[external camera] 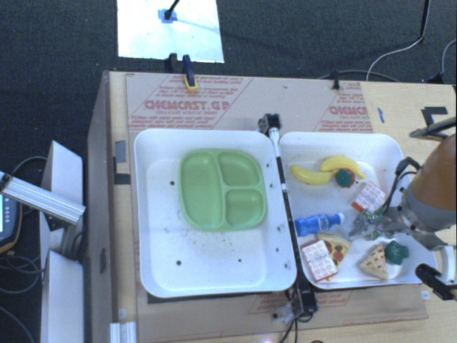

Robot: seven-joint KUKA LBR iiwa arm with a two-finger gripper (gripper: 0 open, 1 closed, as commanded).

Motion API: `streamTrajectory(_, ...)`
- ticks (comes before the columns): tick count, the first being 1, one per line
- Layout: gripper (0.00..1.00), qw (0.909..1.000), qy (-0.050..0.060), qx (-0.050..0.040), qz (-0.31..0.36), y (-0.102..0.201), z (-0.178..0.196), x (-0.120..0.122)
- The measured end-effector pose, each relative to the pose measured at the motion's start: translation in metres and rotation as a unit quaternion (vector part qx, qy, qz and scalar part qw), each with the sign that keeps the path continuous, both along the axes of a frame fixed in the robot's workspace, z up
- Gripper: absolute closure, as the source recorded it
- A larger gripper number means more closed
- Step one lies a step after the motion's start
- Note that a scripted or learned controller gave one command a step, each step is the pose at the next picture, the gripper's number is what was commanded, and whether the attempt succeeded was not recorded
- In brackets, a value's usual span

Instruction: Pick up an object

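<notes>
The right bin [385, 146] holds several small objects. Two yellow bananas [323, 171] lie at its back with a dark green ball [345, 179] beside them. Further forward are a red-and-white packet [368, 196], a blue bottle [315, 224] lying on its side, a red-and-white card [319, 259], two pizza slices [374, 261] and a green broccoli piece [396, 251]. My gripper [366, 224] reaches in from the right and hangs low over the bin's middle, between the packet and the front pizza slice, just right of the bottle. I see nothing clearly held in it.
The left bin [161, 263] holds a green divided plate [221, 190]. A black divider rail [283, 191] runs between the bins. The grey and orange arm [435, 191] covers the right bin's right edge. Cardboard [235, 102] lies behind the bins.
</notes>
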State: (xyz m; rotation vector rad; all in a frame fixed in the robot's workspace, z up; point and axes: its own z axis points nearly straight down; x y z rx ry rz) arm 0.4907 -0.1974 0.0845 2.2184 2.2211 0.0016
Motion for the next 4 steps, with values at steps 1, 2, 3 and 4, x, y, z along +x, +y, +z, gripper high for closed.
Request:
streamTrajectory(1,0.00,1.0000,-0.002,-0.0006,0.001,-0.009,0.077,0.076)
streamTrajectory(2,0.00,1.0000,0.000,0.0002,0.000,0.012,0.000,0.042)
streamTrajectory(3,1.00,1.0000,-0.003,-0.0008,0.001,0.011,0.012,0.044)
streamTrajectory(4,1.00,1.0000,0.000,0.0011,0.002,0.084,0.013,0.086)
